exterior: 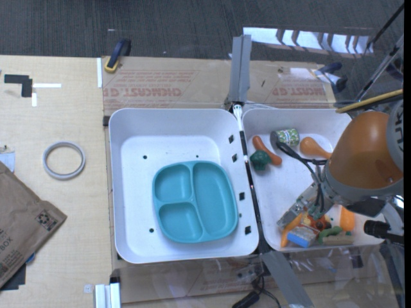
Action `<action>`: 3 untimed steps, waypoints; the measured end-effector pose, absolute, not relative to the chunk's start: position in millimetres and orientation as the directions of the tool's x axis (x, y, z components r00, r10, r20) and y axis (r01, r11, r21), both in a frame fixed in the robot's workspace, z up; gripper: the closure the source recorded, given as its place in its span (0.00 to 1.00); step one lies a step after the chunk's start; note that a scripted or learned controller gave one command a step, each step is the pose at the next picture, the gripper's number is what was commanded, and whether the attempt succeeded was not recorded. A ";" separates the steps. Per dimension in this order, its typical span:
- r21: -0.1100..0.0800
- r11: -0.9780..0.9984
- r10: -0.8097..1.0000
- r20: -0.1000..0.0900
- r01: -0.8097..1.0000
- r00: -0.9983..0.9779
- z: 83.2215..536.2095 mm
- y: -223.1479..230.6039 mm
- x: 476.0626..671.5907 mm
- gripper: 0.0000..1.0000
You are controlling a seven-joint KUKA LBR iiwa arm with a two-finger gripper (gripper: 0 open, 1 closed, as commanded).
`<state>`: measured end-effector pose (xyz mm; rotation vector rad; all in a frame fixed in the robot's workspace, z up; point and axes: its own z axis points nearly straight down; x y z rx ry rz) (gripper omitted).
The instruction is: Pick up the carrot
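The jaws (pixel 307 205) reach down over a heap of small toys at the near side of the right bin (pixel 270 236), and whether they stand apart or together cannot be told from this slant. The carrot (pixel 266 151) lies well apart from them at the far left of that bin, its green top (pixel 260 161) toward the dividing wall, a metal ladle (pixel 292 147) just beside it. It looks like a light, stiff, smooth toy, probably best pinched across mid-body.
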<state>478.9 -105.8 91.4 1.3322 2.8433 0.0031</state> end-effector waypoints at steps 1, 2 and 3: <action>0.017 0.636 0.772 -0.014 0.772 -0.636 103.2 -105.9 485.7 1.00; 0.010 0.637 0.771 -0.008 0.771 -0.637 101.4 -106.0 483.1 0.00; 0.008 0.786 0.618 -0.016 0.618 -0.786 95.1 -196.1 483.5 0.00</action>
